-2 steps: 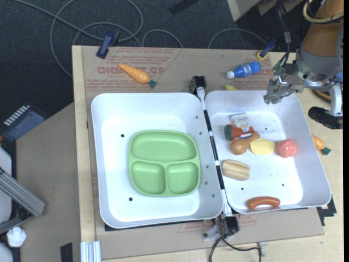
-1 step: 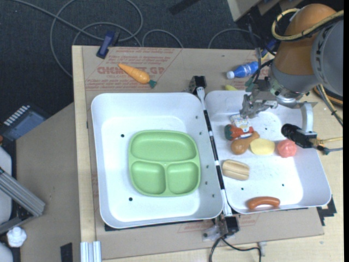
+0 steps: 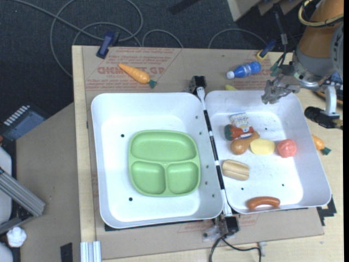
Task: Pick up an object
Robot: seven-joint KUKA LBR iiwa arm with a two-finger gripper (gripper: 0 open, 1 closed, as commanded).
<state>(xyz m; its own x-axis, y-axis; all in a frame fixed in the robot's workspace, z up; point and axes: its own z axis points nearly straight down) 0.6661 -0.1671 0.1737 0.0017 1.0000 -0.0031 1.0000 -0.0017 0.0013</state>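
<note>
My gripper hangs over the far edge of the right bin, with nothing visible between its fingers. Toy food lies in that bin: a small packet, a red and green piece, a brown potato-like piece, a yellow lemon, a pink-red fruit, a bread roll and a sausage. All of these lie below and left of the gripper, apart from it.
The left bin holds a green divided plate. On the bench behind the bins lie a toy carrot and a blue and white bottle. An orange piece lies outside the right bin's right rim.
</note>
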